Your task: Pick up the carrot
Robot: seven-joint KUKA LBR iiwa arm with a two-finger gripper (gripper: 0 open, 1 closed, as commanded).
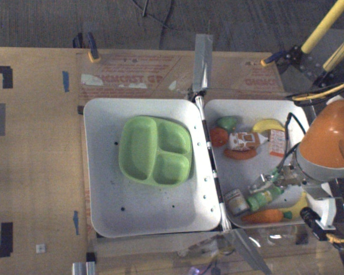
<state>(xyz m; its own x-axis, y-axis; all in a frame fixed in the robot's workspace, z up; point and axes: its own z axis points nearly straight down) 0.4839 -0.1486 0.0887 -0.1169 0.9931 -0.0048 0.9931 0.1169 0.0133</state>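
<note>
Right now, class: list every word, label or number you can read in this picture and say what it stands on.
None can be read for sure.
Red print on the cardboard sheet behind the bins: upside down and blurred.
Label on the small carton: too small.
White and red packet: too small.
Green bottle label: blurred.

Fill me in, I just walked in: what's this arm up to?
A grey arm with an orange band reaches in from the right over the right bin, which holds toy food. Its gripper hangs low above a green bottle, just beyond the carrot lying at the bin's near edge. The carrot isn't lifted. A green divided plate sits in the left bin.
</note>
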